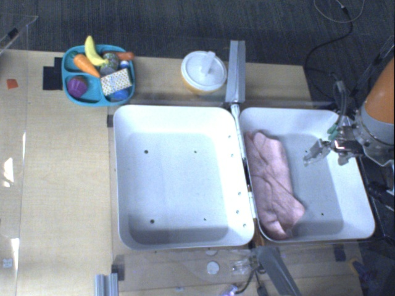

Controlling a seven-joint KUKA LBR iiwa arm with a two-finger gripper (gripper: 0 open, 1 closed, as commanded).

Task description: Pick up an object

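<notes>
A crumpled pink cloth lies along the left side of the right bin, stretching from near the back wall to the front. My gripper hangs over the right part of that bin, to the right of the cloth and apart from it. It is open, with one finger slanting down to the left, and nothing sits between the fingers. The grey arm with its orange band comes in from the right edge.
The left bin stands beside the right one, with a metal rail behind their joint. At the back of the bench are a blue tray of toy food and a white lidded bowl. Cables hang by the arm.
</notes>
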